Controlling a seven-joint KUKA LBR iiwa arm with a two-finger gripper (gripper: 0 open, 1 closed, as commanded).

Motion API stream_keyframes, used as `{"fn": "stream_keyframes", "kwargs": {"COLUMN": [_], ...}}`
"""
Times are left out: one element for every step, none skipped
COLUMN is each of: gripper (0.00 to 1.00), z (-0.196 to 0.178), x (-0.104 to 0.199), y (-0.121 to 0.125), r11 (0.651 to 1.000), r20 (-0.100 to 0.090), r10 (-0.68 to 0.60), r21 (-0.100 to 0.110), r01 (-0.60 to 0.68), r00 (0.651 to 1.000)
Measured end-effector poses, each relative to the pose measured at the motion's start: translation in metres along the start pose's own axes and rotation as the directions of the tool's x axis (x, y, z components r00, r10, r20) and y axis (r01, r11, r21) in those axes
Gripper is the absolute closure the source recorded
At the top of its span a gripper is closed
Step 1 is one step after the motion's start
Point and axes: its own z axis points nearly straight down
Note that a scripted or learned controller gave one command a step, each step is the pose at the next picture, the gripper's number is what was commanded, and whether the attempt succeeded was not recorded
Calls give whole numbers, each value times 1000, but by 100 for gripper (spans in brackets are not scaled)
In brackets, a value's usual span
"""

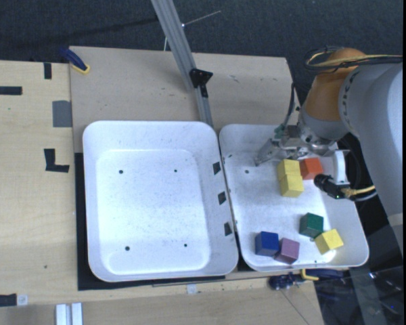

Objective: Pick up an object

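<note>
The gripper [274,151] hangs over the right bin [247,195], and I cannot tell its grip. A yellow block [290,178] lies just right of it, an orange block [310,167] behind; green block [312,223] and blue block [266,242] sit nearer.

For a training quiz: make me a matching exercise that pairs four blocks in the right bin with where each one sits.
Things:
1. yellow block, tall
2. orange block
3. blue block
4. green block

Places:
A. against the purple block's left side
B. just above the small yellow block
C. to the right of the tall yellow block
D. just below the pincer

Pairs: 1-D, 2-C, 3-A, 4-B
</note>
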Motion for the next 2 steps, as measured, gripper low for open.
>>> {"fn": "stream_keyframes", "kwargs": {"gripper": [100, 100], "z": [-13, -67], "x": [1, 6], "y": [1, 11], "r11": [1000, 1000], "r20": [0, 0], "r10": [-1, 0], "r21": [-4, -10], "r01": [1, 0], "r00": [1000, 1000]}}
